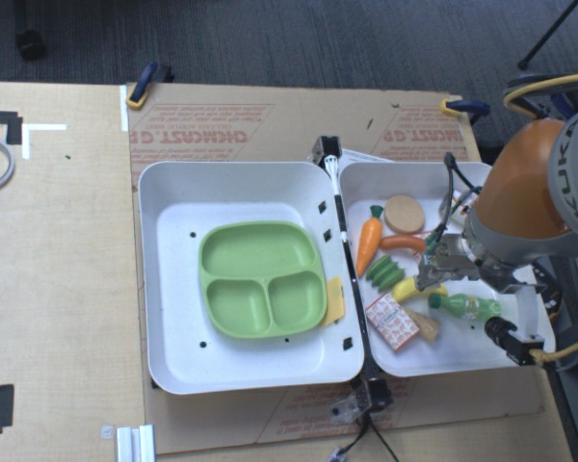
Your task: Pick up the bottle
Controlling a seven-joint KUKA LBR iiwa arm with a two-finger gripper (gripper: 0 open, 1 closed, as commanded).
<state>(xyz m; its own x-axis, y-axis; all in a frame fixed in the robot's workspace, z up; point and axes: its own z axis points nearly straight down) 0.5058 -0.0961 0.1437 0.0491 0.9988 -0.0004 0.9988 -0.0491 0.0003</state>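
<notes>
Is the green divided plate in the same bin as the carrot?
No, the green divided plate lies in the left bin, while the carrot lies in the right bin.

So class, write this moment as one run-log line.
task: pick up bottle | gripper: low in right bin, beside bottle | bottle: lying flat, not lifted | left bin: green tray

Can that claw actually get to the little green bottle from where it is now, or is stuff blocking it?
Probably yes. The claw hangs over the right bin, just left of the green bottle, which lies on its side with bare bin floor below it. The yellow piece crowds its cap end.
</notes>
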